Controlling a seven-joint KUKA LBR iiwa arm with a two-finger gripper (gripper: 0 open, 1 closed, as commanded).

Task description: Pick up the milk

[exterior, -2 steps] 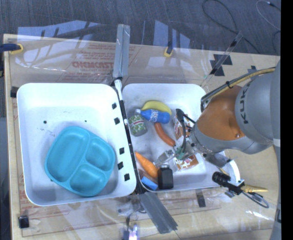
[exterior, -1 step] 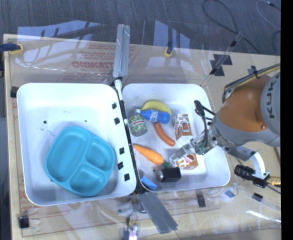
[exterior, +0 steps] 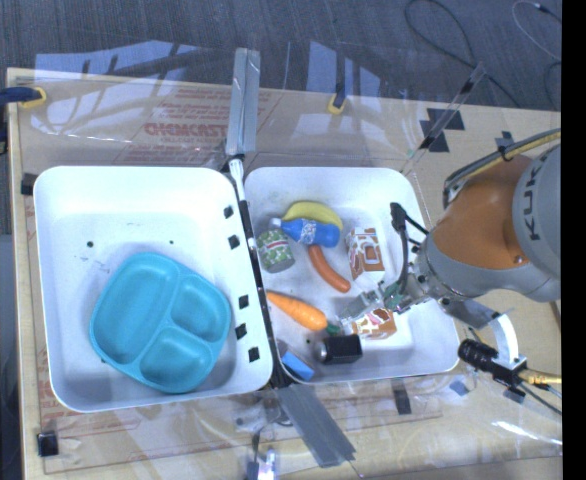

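Beside the carrot (exterior: 297,310), jaws (exterior: 371,313), grip unclear, crowd the milk (exterior: 377,322).

A white milk carton (exterior: 366,251) with orange-red print lies on its side in the right-hand bin (exterior: 428,353) (just beside a sausage (exterior: 328,267)).

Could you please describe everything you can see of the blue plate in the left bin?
The blue plate is a turquoise tray that looks like plastic, rounded at the corners and split by raised ridges into three compartments. It lies flat, face up, on the floor of the left bin, toward its front. Nothing rests in it.
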